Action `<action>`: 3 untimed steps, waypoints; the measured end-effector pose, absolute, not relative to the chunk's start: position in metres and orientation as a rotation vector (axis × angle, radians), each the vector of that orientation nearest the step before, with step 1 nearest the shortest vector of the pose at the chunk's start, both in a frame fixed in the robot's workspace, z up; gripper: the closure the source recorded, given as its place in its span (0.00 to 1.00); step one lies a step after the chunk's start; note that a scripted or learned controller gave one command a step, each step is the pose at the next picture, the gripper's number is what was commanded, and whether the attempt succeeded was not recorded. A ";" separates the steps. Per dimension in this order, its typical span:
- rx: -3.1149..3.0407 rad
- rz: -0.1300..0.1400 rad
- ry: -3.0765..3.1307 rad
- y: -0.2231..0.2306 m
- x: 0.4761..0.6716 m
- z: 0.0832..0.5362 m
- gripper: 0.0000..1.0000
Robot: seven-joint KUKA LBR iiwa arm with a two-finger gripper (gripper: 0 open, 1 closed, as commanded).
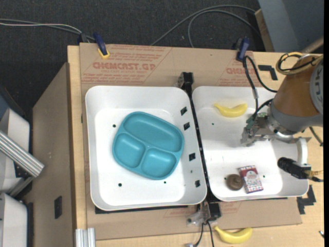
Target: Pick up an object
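A yellow banana (pixel 231 109) lies at the back of the right bin (pixel 221 148). Near that bin's front lie a small brown round object (pixel 234 181) and, touching its right side, a red and white card box (pixel 250 179). My gripper (pixel 252 134) hangs low over the right bin's middle right, just right of and in front of the banana, well behind the box. A teal divided plate (pixel 148 144) rests in the left bin (pixel 100 148).
A second banana (pixel 235 234) lies outside the bins on the cardboard at the front edge. Black clips run along the divider between the bins (pixel 191 138). Cables trail across the back and beside the arm (pixel 300 99).
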State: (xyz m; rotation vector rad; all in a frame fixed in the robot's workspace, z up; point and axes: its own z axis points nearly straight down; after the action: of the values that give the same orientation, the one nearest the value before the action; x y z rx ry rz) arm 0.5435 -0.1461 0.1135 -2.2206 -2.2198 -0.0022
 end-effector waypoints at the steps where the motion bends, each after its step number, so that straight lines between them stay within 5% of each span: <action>1: -2.222 -0.006 -2.227 -0.135 0.544 0.168 1.00; 3: -2.221 -0.004 -2.226 -0.130 0.547 0.238 1.00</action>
State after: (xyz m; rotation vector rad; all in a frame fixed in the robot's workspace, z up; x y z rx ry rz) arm 0.5466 -0.1297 0.2383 -2.2214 -2.2256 -0.0041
